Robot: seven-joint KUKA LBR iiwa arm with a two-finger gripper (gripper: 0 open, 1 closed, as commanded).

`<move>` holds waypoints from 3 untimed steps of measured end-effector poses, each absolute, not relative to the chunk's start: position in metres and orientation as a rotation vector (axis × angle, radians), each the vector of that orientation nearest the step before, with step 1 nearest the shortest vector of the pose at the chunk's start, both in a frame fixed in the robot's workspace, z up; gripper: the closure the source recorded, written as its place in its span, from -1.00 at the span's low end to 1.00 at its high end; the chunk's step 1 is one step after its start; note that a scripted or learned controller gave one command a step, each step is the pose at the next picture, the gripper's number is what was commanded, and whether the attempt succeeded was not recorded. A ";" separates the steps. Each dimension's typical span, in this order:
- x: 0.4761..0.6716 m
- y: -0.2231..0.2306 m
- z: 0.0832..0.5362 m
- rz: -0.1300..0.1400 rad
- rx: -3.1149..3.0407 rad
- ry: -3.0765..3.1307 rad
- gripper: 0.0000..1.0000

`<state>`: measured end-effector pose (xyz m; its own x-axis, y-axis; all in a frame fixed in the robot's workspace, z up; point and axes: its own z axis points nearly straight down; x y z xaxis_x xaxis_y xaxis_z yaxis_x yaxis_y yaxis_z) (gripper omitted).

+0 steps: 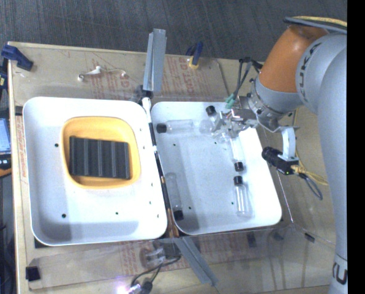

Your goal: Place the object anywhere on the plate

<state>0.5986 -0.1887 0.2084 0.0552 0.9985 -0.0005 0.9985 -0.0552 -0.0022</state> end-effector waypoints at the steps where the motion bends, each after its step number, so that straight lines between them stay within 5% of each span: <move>1: 0.583 -0.115 0.227 0.004 -2.012 -2.407 1.00; 2: 0.609 -0.054 0.213 0.002 -1.642 -2.677 1.00; 3: 0.595 0.007 0.194 0.003 -1.489 -2.763 1.00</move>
<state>0.5954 0.0067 0.1944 -0.5496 0.8354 0.0019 0.8354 0.5496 -0.0031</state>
